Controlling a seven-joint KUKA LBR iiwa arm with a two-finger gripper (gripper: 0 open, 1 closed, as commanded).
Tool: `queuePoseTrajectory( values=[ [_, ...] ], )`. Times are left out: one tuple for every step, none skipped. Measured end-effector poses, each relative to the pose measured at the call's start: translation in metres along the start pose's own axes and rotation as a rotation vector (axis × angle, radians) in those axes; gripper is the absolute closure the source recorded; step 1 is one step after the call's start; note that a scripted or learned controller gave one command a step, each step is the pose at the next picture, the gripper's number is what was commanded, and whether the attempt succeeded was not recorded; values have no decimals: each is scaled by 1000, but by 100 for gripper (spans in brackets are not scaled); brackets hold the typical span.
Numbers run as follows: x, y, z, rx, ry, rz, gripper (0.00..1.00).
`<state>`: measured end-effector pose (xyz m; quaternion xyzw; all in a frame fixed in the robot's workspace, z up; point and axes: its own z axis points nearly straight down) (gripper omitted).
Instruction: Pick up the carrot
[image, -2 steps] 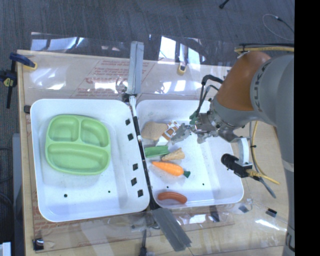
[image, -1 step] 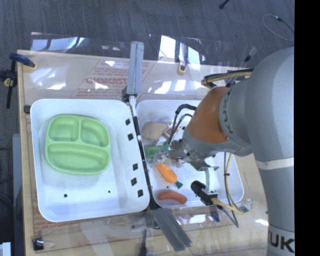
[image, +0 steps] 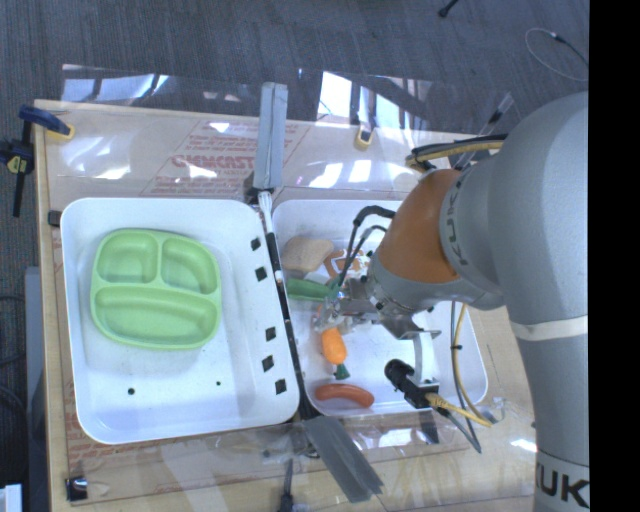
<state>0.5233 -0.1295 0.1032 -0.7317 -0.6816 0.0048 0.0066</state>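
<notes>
**Nearly over the carrot**

Seemingly the approach step is in hand: the gripper (image: 345, 300) hangs in the right bin (image: 470, 385), just beyond the carrot (image: 333, 347), which lies on the bin floor between a green vegetable (image: 305, 289) and a sausage (image: 343, 396). Next, I judge, it must shift nearer and descend.

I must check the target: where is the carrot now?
The carrot lies in the right bin, near its left wall, just above the sausage and below the green vegetable.
</notes>
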Motion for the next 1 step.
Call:
queuePoseTrajectory(
  values=[
    [60,-49,-84,-8,-1,-56,100]
  ],
)
